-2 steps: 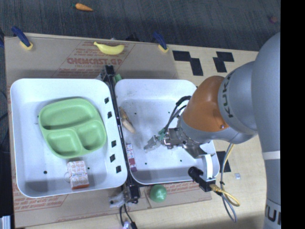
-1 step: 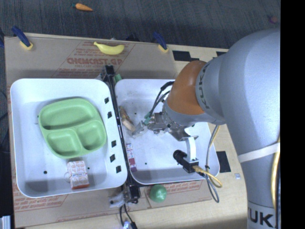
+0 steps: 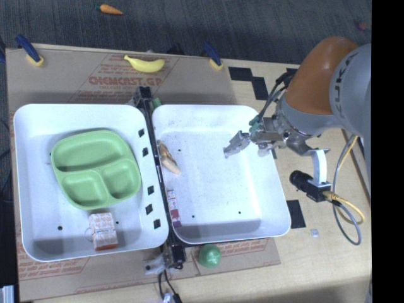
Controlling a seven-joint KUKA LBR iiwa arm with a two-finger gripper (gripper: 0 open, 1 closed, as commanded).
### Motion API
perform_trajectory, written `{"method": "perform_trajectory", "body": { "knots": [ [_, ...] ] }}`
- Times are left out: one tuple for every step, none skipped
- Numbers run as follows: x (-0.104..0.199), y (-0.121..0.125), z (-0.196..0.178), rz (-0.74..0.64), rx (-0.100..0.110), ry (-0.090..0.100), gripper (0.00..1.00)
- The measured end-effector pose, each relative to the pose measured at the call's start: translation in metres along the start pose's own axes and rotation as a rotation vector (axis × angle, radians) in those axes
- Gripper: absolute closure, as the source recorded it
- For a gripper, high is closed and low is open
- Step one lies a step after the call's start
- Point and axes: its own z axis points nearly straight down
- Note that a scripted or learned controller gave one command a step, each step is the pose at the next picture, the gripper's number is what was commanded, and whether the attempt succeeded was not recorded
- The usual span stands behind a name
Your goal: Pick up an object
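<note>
My gripper point(image 3: 235, 145) hangs over the right bin point(image 3: 252, 223), in its upper right part, with the grey arm and orange band behind it at the right. Nothing shows between its fingers. A small tan, banana-like piece point(image 3: 168, 158) lies against the right bin's left wall, well to the left of the gripper. In the left bin point(image 3: 31, 245) sit a green divided tray point(image 3: 96, 168) and a small printed carton point(image 3: 103, 228) near the front.
A yellow toy banana point(image 3: 144, 62) lies on the cardboard behind the bins. A green ball point(image 3: 209, 255) rests in front of the right bin. An orange carrot-like item point(image 3: 111, 9) lies on the dark floor. Blue clamps point(image 3: 29, 49) hold the cardboard's back edge.
</note>
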Motion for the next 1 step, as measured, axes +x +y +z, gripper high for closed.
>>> {"method": "perform_trajectory", "body": {
  "knots": [
    [-0.0425,0.0932,0.0317,-0.001,0.003,0.002,0.0]
  ]
}}
